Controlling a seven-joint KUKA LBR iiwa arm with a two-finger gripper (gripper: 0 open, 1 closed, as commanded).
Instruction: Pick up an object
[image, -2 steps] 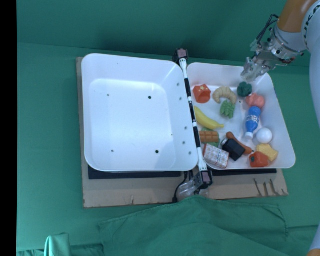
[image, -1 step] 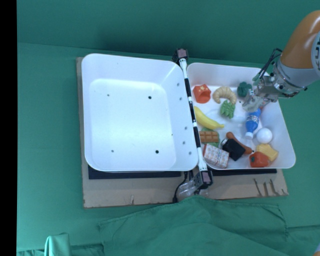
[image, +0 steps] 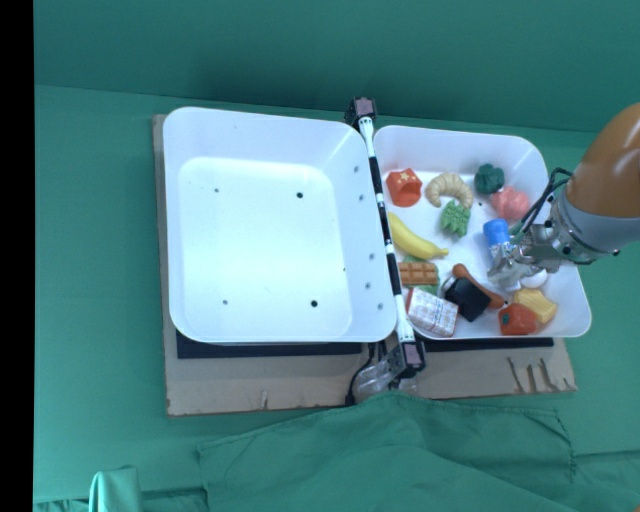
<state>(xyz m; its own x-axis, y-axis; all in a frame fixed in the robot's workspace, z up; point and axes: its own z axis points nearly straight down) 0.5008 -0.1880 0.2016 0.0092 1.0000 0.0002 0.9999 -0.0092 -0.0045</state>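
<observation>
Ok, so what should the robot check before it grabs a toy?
1. Claw over the right bin: ok.
2. Toy straight under the claw: cannot tell; the blue toy and white toy sit closest.
3. Toy already between the claw's tips: cannot tell.
4. Room around the target: not ok; the toys there are crowded.
5. Banana lying apart from the claw: ok.

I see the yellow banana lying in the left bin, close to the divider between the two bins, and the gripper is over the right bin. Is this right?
Not quite. The banana lies in the right bin, not the left one, close to the divider, as the camera view shows. The gripper is over the right bin, as you say.
</observation>
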